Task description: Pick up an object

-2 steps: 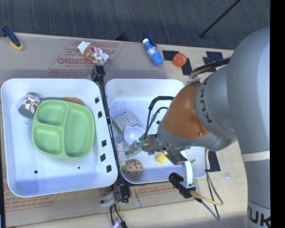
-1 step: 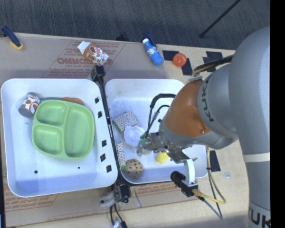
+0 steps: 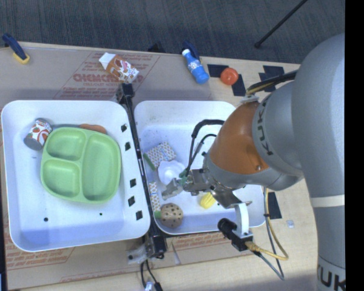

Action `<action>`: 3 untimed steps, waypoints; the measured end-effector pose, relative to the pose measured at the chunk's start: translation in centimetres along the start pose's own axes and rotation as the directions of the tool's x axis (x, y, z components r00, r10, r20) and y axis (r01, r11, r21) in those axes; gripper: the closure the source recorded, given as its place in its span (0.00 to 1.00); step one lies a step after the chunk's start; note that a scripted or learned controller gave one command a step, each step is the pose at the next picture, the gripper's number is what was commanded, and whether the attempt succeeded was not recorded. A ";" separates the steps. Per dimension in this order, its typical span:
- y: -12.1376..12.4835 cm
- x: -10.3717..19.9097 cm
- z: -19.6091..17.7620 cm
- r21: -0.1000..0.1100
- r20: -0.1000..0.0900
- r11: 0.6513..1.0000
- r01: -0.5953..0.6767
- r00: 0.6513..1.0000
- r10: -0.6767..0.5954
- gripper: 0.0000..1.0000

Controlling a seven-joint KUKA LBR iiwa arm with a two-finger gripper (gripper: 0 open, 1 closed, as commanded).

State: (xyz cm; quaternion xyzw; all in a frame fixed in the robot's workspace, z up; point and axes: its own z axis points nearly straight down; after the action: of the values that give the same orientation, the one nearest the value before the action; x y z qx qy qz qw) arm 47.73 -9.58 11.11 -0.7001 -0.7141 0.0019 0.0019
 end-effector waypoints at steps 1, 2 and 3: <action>0.1 0.0 -1.0 0.000 0.001 1.000 0.005 1.000 -0.005 1.00; 0.1 0.0 -1.0 0.000 0.001 1.000 0.006 1.000 -0.006 0.00; 3.6 0.0 1.3 -0.001 0.000 1.000 -0.011 1.000 0.011 0.00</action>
State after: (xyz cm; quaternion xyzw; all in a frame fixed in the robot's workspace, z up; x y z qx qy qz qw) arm 51.33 -9.49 9.81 -0.7041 -0.7100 0.0014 0.0015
